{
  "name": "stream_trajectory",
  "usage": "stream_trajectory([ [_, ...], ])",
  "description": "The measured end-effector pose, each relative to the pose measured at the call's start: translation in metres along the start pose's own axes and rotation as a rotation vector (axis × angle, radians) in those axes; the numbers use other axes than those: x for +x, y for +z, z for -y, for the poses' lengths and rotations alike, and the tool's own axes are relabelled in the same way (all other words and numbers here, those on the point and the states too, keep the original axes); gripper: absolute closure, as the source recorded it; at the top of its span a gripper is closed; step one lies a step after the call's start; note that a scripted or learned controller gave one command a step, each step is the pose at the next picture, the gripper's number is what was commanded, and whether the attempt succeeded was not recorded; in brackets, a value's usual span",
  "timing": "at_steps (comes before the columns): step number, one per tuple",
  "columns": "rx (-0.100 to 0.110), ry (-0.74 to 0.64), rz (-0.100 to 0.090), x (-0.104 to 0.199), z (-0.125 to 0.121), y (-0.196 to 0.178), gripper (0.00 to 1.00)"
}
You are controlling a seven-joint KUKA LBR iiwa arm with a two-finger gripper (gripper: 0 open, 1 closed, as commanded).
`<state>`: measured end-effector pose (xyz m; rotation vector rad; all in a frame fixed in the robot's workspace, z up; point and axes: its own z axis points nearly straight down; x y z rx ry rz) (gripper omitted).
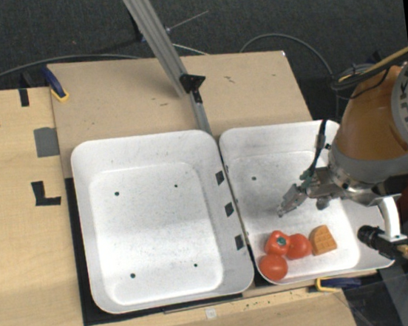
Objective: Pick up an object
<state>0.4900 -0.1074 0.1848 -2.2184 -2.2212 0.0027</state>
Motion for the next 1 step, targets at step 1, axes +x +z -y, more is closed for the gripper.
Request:
stream_trajectory([
  [1, 0.006, 0.000, -0.001, 0.0024, -0.0021, 0.0634, 0.00],
])
